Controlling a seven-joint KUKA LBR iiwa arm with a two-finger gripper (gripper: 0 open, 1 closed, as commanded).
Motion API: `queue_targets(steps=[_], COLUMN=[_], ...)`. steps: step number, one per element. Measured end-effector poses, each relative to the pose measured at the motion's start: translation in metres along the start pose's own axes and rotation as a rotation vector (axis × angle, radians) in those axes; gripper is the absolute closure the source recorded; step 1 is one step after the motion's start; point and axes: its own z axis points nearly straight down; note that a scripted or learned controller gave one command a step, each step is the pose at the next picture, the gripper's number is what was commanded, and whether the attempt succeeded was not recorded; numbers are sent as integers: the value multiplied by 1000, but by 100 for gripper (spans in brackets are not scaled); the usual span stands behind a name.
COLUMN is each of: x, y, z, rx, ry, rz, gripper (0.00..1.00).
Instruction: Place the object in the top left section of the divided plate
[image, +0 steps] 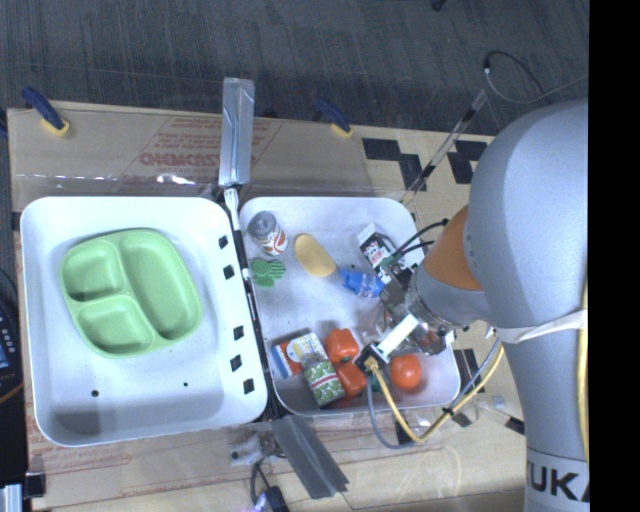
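A dark device (6, 330) pokes in at the far left edge, beside a sheet of brown cardboard (120, 140) with red printing that lies under the bins. Two blue clamps (45, 110) pin the sheet along its far edge. Beyond it runs dark grey carpet (300, 45).

The left bin (60, 400) holds a green divided plate (195, 300). Its top left section (90, 270) shows bare green. A grey metal strip (237, 130) stands over the seam between the bins, and a grey bracket (310, 455) lies at the seam's near end.

Every loose thing lies in the right bin (330, 220), so the task's object is there, though which one it is cannot be told:
- A small tin can (266, 232) and a green toy (267, 270) sit by the left wall.
- A yellow lemon-like piece (316, 256) lies just right of them.
- A carton (298, 352), a green patterned cup (323, 382) and red pepper pieces (342, 345) are crowded together at the near side.
- A small black-and-white box (375, 245) lies toward the far side, with a blue object (360, 282) just beside it.
- An orange tomato (406, 372) lies near the front right corner.

The gripper (395, 295) hangs just right of the blue object, under the bulky grey arm (530, 200). Whether it is spread, pressed together or pinching anything cannot be told. Black-and-white checker marks (400, 155) show on the bench behind the right bin.
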Motion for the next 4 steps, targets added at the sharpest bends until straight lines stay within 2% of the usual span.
queue_targets(steps=[1, 3, 4], x=[-7, -7, -7], y=[8, 8, 15], z=[0, 0, -33], rx=[-19, -19, -22], ry=[-5, -5, -4], rz=[16, 16, 156], gripper=[0, 0, 0])
